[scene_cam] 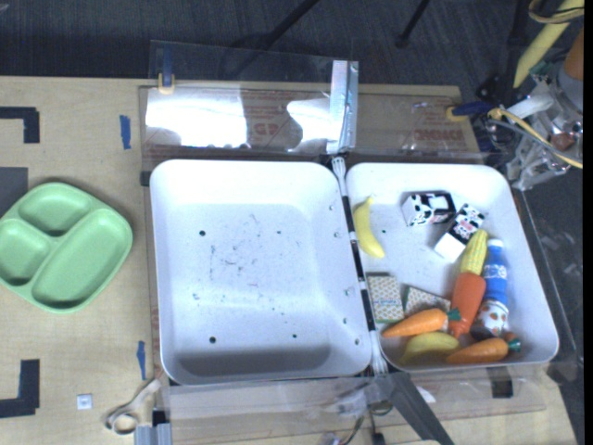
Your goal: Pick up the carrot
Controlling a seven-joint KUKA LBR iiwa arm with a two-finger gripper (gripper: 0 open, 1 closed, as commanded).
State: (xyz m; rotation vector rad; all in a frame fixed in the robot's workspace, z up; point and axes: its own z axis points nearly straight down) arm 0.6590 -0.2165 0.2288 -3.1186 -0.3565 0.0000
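plywood makes up the bench (74, 350), on whose left edge a green divided plate (61, 246) is set, well apart from the bins. black tape marks (22, 123) are seen near the bench's left edge, and small blue tape strips (124, 131) just beside the left bin. the left bin (176, 193) is set against the right bin (528, 248) along a shared middle edge. behind the left bin a clear sheet (241, 109) is stood along the bench's far edge.

in the right bin, a banana (368, 230) is laid near the left wall. a black-and-white cow toy (427, 209) is placed toward the far wall, with a small dice-like block (468, 221) just beside it. patterned squares (385, 297) are laid by the left wall, lower down. three carrots can be counted: one carrot (416, 323) is laid crosswise near the near wall, a second carrot (468, 299) is stood more lengthwise just beside it, and a third carrot (478, 349) is rested along the near wall. a yellow-green fruit (430, 344) is lodged between the first and third. a corn cob (474, 251) is touched by the second carrot's far end, and a blue-and-white bottle (496, 281) is laid along the right wall.

at the frame's upper right corner, outside the right bin's far right corner, the gripper (556, 137) is held amid cables; whether it is spread or closed cannot be told.
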